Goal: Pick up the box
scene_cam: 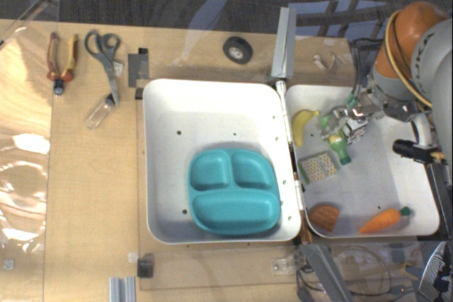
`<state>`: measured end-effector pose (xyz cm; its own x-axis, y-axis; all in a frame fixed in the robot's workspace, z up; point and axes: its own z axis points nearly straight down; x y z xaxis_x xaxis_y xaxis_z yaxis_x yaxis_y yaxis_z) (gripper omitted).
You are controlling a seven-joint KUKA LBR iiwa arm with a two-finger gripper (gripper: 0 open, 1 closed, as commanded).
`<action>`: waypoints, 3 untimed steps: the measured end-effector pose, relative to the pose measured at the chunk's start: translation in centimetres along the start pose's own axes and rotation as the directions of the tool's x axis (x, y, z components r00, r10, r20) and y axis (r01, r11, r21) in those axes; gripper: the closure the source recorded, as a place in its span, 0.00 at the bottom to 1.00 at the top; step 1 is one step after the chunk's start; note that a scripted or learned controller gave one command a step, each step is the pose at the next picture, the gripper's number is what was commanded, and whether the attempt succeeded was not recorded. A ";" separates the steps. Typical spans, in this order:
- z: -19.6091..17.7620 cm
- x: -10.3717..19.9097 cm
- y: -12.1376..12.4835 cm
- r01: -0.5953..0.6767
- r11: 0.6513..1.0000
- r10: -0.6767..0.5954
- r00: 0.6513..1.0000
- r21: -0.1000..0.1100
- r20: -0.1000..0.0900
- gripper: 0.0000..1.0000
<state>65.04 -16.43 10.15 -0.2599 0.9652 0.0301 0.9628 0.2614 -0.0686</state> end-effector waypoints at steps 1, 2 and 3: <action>1.2 8.3 -3.7 0.126 0.990 -0.123 0.991 -0.068 0.044 0.00; 0.1 8.4 -3.5 0.128 0.989 -0.125 0.991 -0.075 0.046 1.00; 0.1 8.4 -3.5 0.129 0.989 -0.125 0.991 -0.075 0.046 0.00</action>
<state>59.44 -9.28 10.56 -0.3818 0.9242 -0.0078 0.9242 0.3818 0.0104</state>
